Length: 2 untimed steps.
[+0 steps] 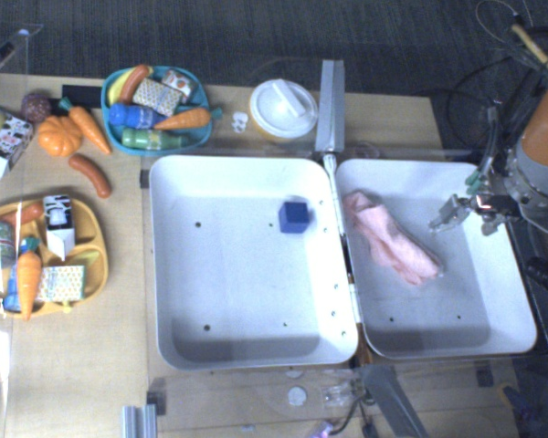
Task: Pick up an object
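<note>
Right bin (502, 331) holds pink cloth (391, 238) lying diagonally.

Two white bins side by side on counter (119, 354). Left bin (247, 336): blue cube (295, 215) toward 1 o'clock, near divider. Right bin (457, 331): crumpled pink cloth (391, 241) at 10 o'clock, slanting down toward centre. Hand (466, 213) at 3 o'clock edge of right bin, apart from cloth, nothing between fingers. Blue bowl (119, 140) of toy food and white lidded container (284, 108) at 12 o'clock beyond left bin. Yellow tray (96, 263) of toy food at 9 o'clock.
</note>
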Tool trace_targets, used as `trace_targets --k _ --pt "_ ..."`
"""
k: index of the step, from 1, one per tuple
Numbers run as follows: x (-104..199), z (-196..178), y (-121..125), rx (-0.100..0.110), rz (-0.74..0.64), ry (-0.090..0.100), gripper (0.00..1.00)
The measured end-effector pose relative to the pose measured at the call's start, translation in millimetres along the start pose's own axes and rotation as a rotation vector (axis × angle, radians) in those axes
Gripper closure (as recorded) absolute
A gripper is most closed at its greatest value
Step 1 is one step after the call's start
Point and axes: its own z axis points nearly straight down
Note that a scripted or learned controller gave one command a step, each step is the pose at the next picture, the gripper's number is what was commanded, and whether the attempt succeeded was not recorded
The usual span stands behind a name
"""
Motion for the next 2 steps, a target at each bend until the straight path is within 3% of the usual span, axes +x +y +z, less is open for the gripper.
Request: trace_targets --k 1,2 --pt "6.3 106.7 11.7 0.0 -0.162 0.0 0.0" --pt "19.8 161.5 12.8 -0.017 -0.162 -0.006 0.0"
